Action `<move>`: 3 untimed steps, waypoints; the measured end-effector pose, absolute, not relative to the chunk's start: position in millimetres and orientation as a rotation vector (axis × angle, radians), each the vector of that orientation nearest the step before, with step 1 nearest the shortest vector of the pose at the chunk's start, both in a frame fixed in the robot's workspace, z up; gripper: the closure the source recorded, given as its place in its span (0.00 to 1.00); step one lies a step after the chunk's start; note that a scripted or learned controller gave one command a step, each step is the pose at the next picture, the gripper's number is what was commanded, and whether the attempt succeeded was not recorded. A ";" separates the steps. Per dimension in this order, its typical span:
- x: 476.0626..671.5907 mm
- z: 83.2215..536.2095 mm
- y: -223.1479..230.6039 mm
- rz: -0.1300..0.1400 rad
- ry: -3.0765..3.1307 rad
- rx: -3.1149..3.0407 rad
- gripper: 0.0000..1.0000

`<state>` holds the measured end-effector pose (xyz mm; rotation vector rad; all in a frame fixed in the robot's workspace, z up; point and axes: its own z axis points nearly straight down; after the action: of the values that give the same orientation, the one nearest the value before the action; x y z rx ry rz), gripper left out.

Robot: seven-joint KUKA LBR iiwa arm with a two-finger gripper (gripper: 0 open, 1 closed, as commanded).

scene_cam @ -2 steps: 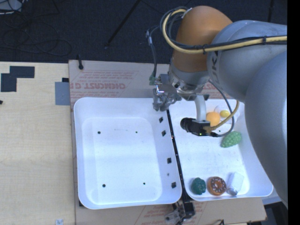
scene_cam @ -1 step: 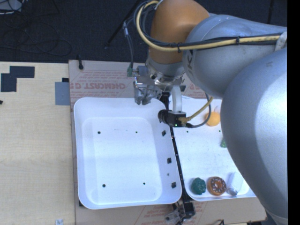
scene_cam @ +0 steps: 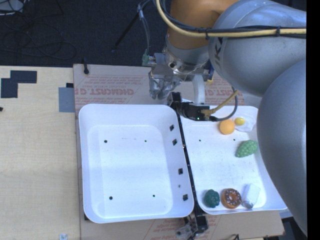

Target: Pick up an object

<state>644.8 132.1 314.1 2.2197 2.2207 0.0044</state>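
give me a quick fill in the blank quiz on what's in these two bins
1. The round orange ball lies in the ____ white bin.
2. The brown ringed doughnut lies between the dark green lump and the ____ block.
3. The light green bumpy piece lies nearer the ____ ball than the doughnut.
4. The claw hangs over the bins' ____ edge.

Missing words: right; white; orange; far

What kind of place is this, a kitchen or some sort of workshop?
Most likely a robotics lab, not a kitchen. A grey robot arm hangs over two white bins on a bench, the food in the right bin looks like toys, such as a small donut, and loose cables trail across the dark floor behind.
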 end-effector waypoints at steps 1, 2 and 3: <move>642.2 232.1 112.6 -0.016 2.224 2.227 1.00; 645.2 350.6 106.9 0.011 2.218 2.217 1.00; 643.0 288.1 71.6 -0.012 2.221 2.227 1.00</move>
<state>643.0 71.6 288.1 2.2269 2.2210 -0.0118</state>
